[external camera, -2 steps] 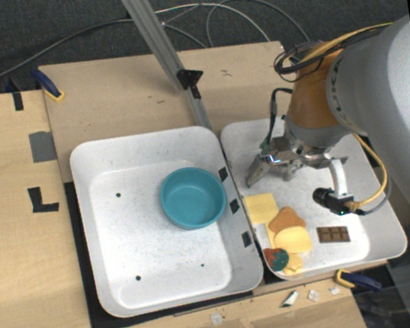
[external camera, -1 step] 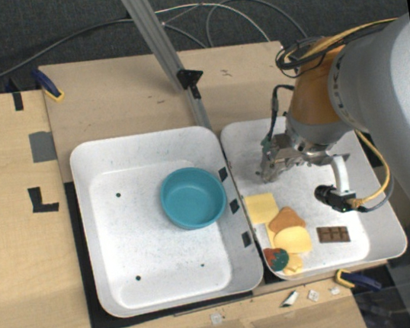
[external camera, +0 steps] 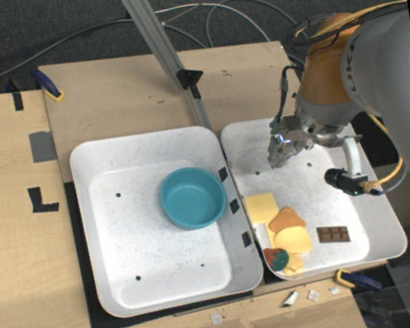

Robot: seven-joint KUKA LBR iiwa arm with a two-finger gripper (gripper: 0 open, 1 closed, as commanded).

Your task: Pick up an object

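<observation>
The tool [external camera: 280, 152] is seen at 12 o'clock of the yellow block [external camera: 260, 207]; its grip state cannot be told. A miss among the crowded food pieces is judged likely.

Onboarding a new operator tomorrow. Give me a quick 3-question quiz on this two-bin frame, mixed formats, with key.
1. True or false: the blue bowl sits in the left bin.
2. Multiple choice: where is the gripper? A) above the upper part of the right bin B) over the bowl C) outside both bins
3. Fill in: the small brown chocolate bar lies to the ____ of the yellow and orange items clustered near the right bin's front-left corner.

Key: 1 true; 2 A; 3 right
</observation>
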